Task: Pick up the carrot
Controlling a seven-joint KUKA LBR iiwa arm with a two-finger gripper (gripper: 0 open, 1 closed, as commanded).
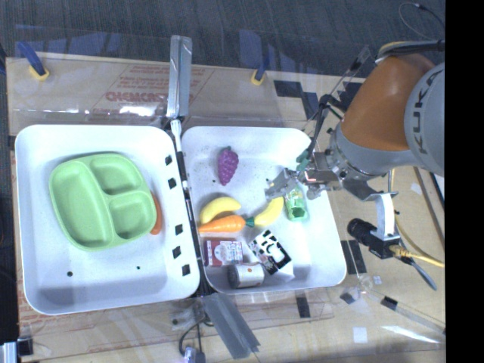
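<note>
The carrot (223, 223) is orange with a green tip. It lies flat in the right bin (325, 267), just below a yellow banana (218, 206) and above a red carton (221, 252). My gripper (293, 184) hangs over the right side of that bin, to the right of the carrot and apart from it. It sits above a second banana (268, 213) and a green bottle (296, 206). The grey arm with its orange band (382, 104) comes in from the right.
Purple grapes (227, 164) lie at the back of the right bin. A can (244, 275) and a black-and-white object (271, 250) lie at its front. The left bin (45, 286) holds a green divided tray (102, 199) with an orange item (156, 216) beside it.
</note>
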